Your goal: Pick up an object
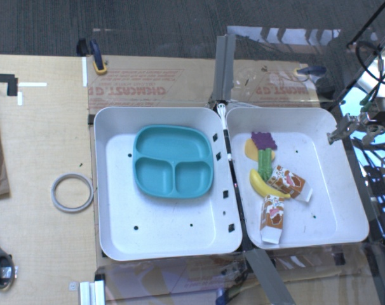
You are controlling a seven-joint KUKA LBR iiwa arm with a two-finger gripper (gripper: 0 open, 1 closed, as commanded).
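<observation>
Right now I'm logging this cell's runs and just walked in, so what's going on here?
Nothing is being handled at this moment. The gripper sits at the right bin's far right edge, apart from the objects. That bin holds a small cluster: a banana, two snack packets, a purple and green toy and a yellow piece. The left bin holds a teal divided plate. No pick has happened yet.

Two bins sit side by side on the surface [40, 145]. The left bin [116, 234] holds a divided plate [173, 162]. In the right bin [332, 196], a banana [263, 186] lies between two packets [288, 183] [272, 218], a toy [263, 154] behind them. A tape ring [72, 192] lies left of the bins.
</observation>
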